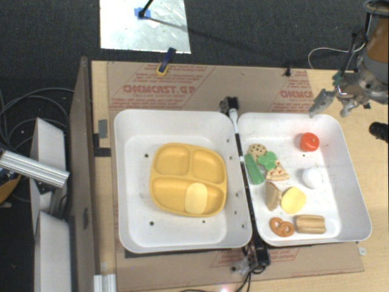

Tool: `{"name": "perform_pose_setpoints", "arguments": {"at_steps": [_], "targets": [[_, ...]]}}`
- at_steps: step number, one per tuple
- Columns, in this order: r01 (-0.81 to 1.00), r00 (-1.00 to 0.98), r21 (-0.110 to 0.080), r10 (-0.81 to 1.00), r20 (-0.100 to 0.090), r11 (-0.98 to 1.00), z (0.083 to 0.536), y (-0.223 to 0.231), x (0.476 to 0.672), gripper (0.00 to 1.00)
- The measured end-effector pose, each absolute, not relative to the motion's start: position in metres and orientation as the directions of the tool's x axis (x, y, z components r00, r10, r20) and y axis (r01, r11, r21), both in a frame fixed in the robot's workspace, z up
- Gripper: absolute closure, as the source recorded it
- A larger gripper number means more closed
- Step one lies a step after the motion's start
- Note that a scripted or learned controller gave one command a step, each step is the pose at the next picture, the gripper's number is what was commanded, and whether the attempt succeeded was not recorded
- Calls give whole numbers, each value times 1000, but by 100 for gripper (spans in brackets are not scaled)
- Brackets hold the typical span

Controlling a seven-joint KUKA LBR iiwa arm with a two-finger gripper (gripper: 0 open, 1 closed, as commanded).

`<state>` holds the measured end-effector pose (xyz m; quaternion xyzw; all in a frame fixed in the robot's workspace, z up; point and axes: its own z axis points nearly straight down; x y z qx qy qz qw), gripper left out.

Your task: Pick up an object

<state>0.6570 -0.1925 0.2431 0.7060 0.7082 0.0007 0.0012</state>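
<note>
The right bin [349, 163] holds several toy foods: a red tomato [309, 142], a chocolate-chip cookie [257, 150], a green broccoli piece [268, 160], a green pickle [253, 170], a triangular slice [278, 174], a white egg [312, 177], a tan wedge [272, 194], a yellow round piece [293, 200], a pretzel [281, 227] and a brown bread roll [310, 224]. My gripper [333, 105] hangs above the bin's far right corner, beyond the tomato. It is open, with nothing between its fingers.
The left bin [137, 163] carries a yellow divided plate [182, 169] with a pale yellow oval piece [196, 198] in its near compartment. A black divider clip [230, 105] sits where the bins meet. Cardboard lies under both bins.
</note>
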Motion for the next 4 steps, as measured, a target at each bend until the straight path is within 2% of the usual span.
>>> {"name": "perform_pose_setpoints", "arguments": {"at_steps": [1,2,3,4], "targets": [[1000,-3,-11,1000,7,3,78,-204,666,0],[1000,-6,4,1000,-1,6,96,-206,669,100],[1000,-8,3,1000,-1,8,96,-205,669,0],[1000,-1,-1,1000,-1,1,84,-206,641,0]]}}
